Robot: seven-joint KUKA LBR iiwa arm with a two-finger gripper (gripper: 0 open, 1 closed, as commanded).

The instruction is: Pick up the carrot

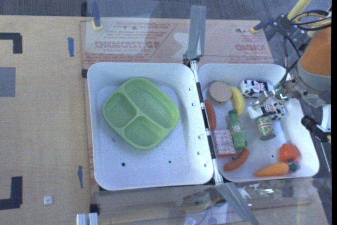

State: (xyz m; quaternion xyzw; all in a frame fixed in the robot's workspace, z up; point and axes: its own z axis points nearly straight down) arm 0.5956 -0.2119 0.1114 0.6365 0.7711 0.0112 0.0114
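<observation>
Bench (42, 113): one, pale wood, carrying both bins; blue tape marks on its left part.
Bins: two, shallow, white, side by side. Left bin (158, 166) holds the plate; right bin (310, 158) holds the small items.
Arm (316, 60): one, grey with an orange band, entering at the right edge above the right bin's far right corner.
Plate (140, 112): one, green, three compartments, lying flat in the middle of the left bin.
Claw (274, 98): one, low over the far right part of the right bin, among the cow-patterned items; whether it is apart or together cannot be told.
Carrot (273, 169): one, orange, lying on its side along the near wall of the right bin, at the near right corner, just beside the orange fruit; well apart from the claw.
Sausages: two, red-brown. One (210, 114) lies along the left wall of the right bin; the other (236, 159) lies slantwise near the near wall.
Bottle (236, 129): one, green, lying down in the middle of the right bin.
Banana (238, 100): one, yellow, beside the disc.
Disc (220, 92): one, round, brown, at the far left of the right bin.
Box (224, 143): one, red and white, just left of the bottle.
Can (265, 127): one, green, right of the bottle.
Orange fruit (288, 153): one, with a green stalk end, near the right wall.
Cow-patterned items: two, black and white, one (255, 87) at the far wall, one (275, 109) nearer the can.
</observation>
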